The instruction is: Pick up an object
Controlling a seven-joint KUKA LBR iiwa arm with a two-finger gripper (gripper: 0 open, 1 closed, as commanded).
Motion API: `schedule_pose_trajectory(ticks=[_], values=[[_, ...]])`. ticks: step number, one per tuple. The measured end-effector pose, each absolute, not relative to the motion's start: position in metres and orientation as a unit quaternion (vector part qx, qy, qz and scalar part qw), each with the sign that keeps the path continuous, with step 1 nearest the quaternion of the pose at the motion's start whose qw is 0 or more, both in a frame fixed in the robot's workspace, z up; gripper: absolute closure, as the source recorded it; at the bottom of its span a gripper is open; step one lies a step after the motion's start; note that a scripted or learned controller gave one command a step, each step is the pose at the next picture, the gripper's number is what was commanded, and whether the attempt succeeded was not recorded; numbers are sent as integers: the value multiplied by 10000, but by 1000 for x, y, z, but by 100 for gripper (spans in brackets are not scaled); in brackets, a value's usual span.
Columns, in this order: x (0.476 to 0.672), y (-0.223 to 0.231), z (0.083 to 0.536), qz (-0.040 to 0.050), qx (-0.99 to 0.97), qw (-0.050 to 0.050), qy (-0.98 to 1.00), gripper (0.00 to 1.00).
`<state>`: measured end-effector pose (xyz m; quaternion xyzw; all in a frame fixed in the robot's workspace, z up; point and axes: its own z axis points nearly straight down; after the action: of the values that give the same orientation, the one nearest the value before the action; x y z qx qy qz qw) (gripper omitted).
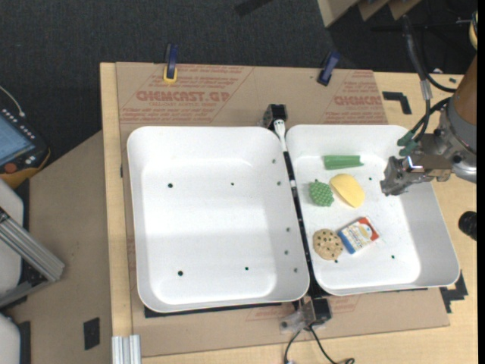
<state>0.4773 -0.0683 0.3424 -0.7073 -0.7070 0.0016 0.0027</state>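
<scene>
Right bin (pixel 424 271) is the reference here. Gripper (pixel 393 182) sits over its far-right part, just inside the right wall, arm coming in from the right edge of the view. Can't tell from this angle whether the fingers are spread or pressed together; the tip is a dark blur against the white floor. Nothing visible between the fingers, so no pick to report. Five objects in the right bin, all in its left and middle area: green bar (pixel 342 161) lying flat toward the far side, roughly level with the gripper and left of it, clearly apart from it; yellow lemon-shaped piece (pixel 348 189) just nearer than the bar, closest thing to the gripper but not touching; green knobbly round piece (pixel 321 194) right beside the yellow one on its left, the two touching or nearly so; cookie (pixel 326 244) with dark chips near the bin's left wall toward the near side; small red-white-blue packet (pixel 357 235) just right of the cookie, tilted, edges about touching. Left bin (pixel 151 226) butts against the right bin's left wall. Both bins sit on a brown cardboard sheet (pixel 227 89) with red print, clamped at the far edge by two blue clips (pixel 171 59).
</scene>
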Motion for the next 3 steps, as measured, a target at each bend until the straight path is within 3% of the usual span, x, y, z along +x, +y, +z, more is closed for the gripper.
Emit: schedule_pose_trajectory(ticks=[1,2,3], values=[[480,-25,379,-25,-7050,-20,-7092,100],[479,41,330,18,-7045,29,-7097,100],[480,74,404,-41,-7055,-26,-7087,100]])
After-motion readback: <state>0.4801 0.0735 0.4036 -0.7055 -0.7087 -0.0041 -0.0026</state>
